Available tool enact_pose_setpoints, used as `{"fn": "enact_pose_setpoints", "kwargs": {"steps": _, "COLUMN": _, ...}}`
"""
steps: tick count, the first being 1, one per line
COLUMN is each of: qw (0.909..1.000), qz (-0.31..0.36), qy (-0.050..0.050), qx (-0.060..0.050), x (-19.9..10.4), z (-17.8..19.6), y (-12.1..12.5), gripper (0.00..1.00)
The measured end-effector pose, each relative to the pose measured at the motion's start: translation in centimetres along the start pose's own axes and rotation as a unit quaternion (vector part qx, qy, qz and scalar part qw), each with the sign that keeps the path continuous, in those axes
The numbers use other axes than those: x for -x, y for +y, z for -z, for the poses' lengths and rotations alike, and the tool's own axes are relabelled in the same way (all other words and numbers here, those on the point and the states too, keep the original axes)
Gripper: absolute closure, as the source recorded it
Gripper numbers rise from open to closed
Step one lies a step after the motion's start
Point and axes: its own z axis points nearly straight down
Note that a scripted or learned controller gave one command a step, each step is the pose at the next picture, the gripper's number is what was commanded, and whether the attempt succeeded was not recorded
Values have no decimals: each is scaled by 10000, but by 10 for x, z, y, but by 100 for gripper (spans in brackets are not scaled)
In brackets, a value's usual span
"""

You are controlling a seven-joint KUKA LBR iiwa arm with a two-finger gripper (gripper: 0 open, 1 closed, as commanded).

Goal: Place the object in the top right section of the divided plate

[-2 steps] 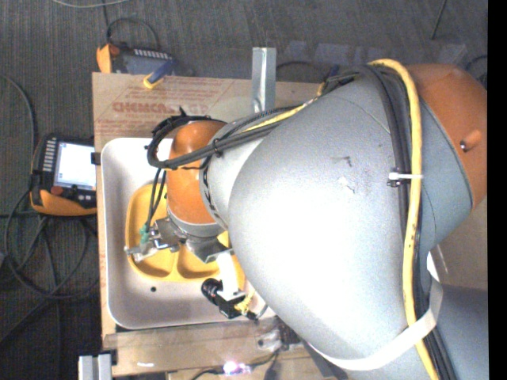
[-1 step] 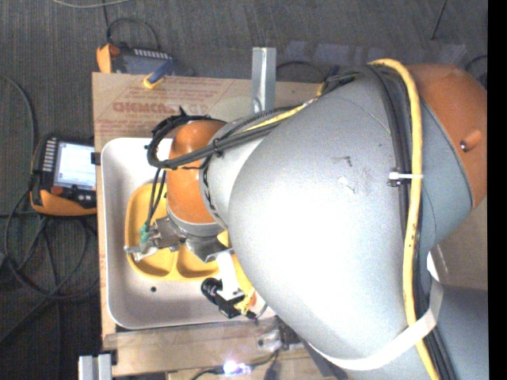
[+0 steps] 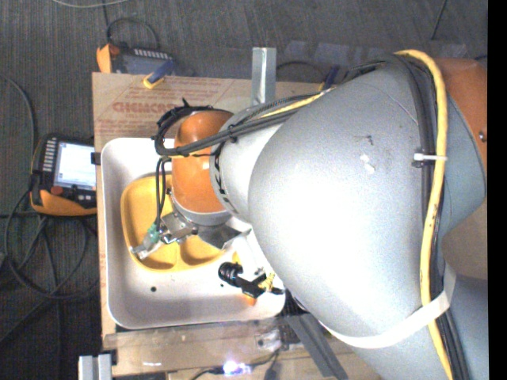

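Arm [image 3: 341,204] sits closest, gripper [image 3: 144,246] low over the yellow divided plate [image 3: 133,200] by the white bin's [image 3: 119,299] left edge, small green object [image 3: 150,233] at its tip (grip state: can't tell), probably light and rigid, pinch mid-body.

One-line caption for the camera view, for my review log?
Grey arm with orange band reaches into a white bin, gripper over the yellow divided plate.

The divided plate [image 3: 136,200] lies in the bin [image 3: 158,303], with the tool [image 3: 145,246] over it.
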Motion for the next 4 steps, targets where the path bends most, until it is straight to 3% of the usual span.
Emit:
{"fn": "enact_pose_setpoints", "kwargs": {"steps": 1, "qw": 9956, "qz": -932, "qy": 54, "qx": -94, "x": 62, "z": -3, "y": 39, "gripper": 0}}
{"fn": "enact_pose_setpoints", "kwargs": {"steps": 2, "qw": 9870, "qz": -1581, "qy": 144, "qx": -241, "x": 106, "z": -4, "y": 61, "gripper": 0}}
{"fn": "enact_pose_setpoints", "kwargs": {"steps": 3, "qw": 9753, "qz": -2201, "qy": 141, "qx": -117, "x": 113, "z": -4, "y": 88, "gripper": 0}}
{"fn": "enact_pose_setpoints", "kwargs": {"steps": 4, "qw": 9752, "qz": -2207, "qy": 127, "qx": -85, "x": 115, "z": -4, "y": 88, "gripper": 0}}
